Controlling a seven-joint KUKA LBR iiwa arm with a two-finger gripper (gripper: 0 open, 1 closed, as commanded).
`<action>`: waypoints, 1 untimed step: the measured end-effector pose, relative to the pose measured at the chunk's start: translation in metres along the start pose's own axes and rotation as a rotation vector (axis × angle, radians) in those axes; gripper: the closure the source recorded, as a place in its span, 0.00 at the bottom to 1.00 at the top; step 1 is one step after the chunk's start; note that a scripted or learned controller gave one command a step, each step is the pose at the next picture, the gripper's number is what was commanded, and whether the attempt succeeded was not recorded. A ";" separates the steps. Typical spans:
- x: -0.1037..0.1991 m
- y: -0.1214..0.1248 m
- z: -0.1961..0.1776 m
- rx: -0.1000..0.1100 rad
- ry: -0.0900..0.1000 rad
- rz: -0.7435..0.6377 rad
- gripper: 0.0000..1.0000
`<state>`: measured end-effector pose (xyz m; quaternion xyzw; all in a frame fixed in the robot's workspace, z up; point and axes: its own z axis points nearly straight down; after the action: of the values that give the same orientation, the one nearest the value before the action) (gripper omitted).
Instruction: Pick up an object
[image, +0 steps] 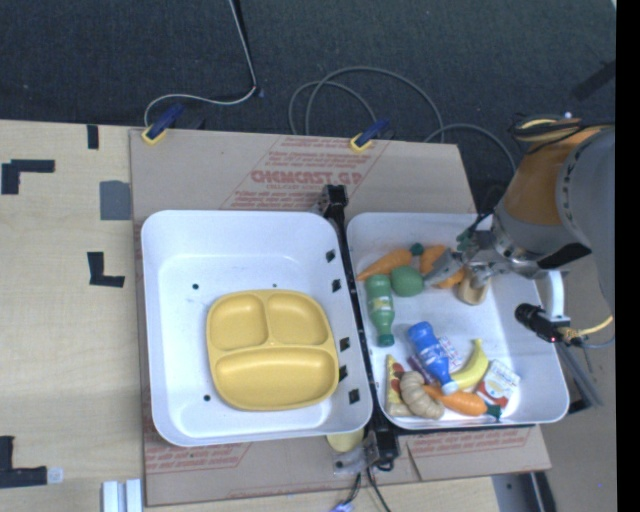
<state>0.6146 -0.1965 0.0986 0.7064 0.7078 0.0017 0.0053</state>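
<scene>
Looking down on the bench, I see the gripper (470, 262) low over the right bin (535, 345), near its far edge and toward the right side. Its metal tips sit in a tight cluster of small items, and I cannot tell whether they are parted or closed, or whether anything sits between them. A tan, rounded piece (472, 290) lies just under the tips, apparently touching them, and an orange carrot-shaped piece (436, 260) lies just beside them to the left. Further left along the far edge rest a second orange carrot (385, 264) and a round green ball-like item (407, 282). A green plastic bottle (380, 309) lies on its side near the bin's left wall. Toward the near edge I make out a blue bottle with a white label (429, 352), a curved yellow banana (472, 366), a knobbly beige piece (417, 394), another orange carrot (462, 402) and a small crinkled packet (500, 379), all crowded together and touching. The left bin (170, 300) is smooth white plastic with rounded corners; a glossy yellow divided plate (271, 349) with three compartments sits in its middle. Both bins rest on a brown cardboard sheet (290, 175) printed with red lettering.
</scene>
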 end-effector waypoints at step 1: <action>0.032 0.026 0.006 0.005 -0.002 0.005 0.00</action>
<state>0.6402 -0.1645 0.0928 0.7082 0.7060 -0.0010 0.0042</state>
